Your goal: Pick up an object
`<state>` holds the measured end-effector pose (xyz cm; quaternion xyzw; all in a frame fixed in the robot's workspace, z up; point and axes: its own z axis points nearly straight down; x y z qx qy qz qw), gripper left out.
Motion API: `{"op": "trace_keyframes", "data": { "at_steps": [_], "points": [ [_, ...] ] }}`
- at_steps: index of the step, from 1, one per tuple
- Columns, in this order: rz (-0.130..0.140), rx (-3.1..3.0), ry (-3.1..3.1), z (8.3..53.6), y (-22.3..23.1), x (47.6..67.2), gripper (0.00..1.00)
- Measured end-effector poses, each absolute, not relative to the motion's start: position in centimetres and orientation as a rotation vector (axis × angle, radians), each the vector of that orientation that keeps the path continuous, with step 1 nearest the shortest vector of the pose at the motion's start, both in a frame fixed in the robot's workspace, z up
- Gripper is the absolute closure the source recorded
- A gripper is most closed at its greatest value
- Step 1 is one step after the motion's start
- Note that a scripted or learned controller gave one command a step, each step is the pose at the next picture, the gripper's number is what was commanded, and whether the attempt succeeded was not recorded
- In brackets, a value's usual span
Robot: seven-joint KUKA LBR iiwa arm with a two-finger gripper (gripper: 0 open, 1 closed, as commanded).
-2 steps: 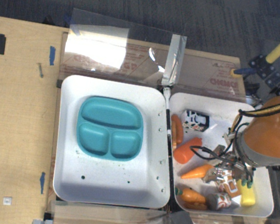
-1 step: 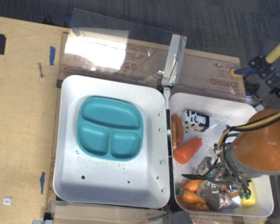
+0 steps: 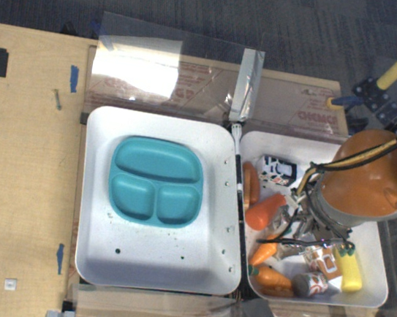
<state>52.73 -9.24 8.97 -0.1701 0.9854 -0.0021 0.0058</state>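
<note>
The arm (image 3: 373, 176), grey with its orange band uppermost, reaches in from the right and hangs over the right bin (image 3: 379, 288). Its claw (image 3: 299, 228) is low among the clutter in the middle of that bin, but dark linkage and cables hide the tips, so whether it is spread or pressed together cannot be told, and nothing is visibly pinched.

Loose objects crowd the right bin. An orange cone-shaped toy (image 3: 263, 211) lies just left of the claw, beside a slim reddish piece (image 3: 249, 182) along the bin's left wall. A black-and-white packet (image 3: 279, 171) sits at the far side. Nearer, a small carrot (image 3: 263, 253) and a larger orange piece (image 3: 273, 280) lie close together, with a grey lump (image 3: 310, 284) and a yellow block (image 3: 350, 274) to their right.

The left bin (image 3: 89, 248) holds a teal divided tray (image 3: 156, 181), flat and well apart from the arm. Both bins rest on the wooden counter (image 3: 13, 163).
</note>
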Motion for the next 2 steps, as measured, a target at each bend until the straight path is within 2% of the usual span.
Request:
{"op": "trace_keyframes", "data": {
  "at_steps": [1, 2],
  "points": [
    [0.000, -0.138, 3.127, 18.6, -3.5, 49.9, 1.00],
    [0.004, -0.149, 3.131, 18.5, 1.0, 57.1, 1.00]
  ]
}}
